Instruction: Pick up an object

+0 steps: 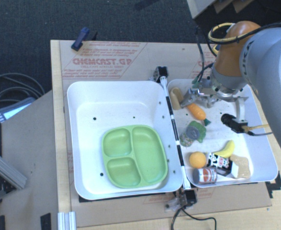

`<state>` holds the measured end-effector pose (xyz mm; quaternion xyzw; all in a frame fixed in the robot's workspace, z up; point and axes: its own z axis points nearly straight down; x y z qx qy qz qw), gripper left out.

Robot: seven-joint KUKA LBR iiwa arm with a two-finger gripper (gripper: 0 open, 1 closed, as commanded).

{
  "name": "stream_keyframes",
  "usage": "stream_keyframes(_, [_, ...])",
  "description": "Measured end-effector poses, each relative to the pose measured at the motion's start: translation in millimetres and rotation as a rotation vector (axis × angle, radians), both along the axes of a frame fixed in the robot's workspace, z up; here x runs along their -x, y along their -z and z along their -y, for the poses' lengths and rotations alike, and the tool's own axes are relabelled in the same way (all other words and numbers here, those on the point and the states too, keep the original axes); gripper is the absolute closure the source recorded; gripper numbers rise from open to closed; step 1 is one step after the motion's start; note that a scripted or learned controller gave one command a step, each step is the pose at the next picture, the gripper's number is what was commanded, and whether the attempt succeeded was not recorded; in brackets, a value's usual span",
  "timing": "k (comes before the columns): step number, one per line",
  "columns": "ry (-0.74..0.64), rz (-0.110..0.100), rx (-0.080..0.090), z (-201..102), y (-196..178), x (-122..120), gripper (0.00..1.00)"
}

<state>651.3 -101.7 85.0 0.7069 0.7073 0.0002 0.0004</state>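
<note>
Toy carrot (196, 111): lies directly beneath gripper (196, 99), touching or nearly so, long axis running down-right in camera view; finger state cannot be told.

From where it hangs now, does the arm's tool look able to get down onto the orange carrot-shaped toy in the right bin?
Probably yes. The tool hangs just above the orange carrot-shaped toy, whose top is bare. The tan piece by the white bin's wall lies close and may crowd one side.
</note>
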Motion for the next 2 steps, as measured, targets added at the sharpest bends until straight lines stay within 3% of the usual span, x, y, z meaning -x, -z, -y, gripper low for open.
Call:
stream_keyframes(1, [-0.001,0.002,0.001,0,-10,-1,1.00])
stream_keyframes(2, [-0.001,0.002,-0.001,-69,-101,26,1.00])
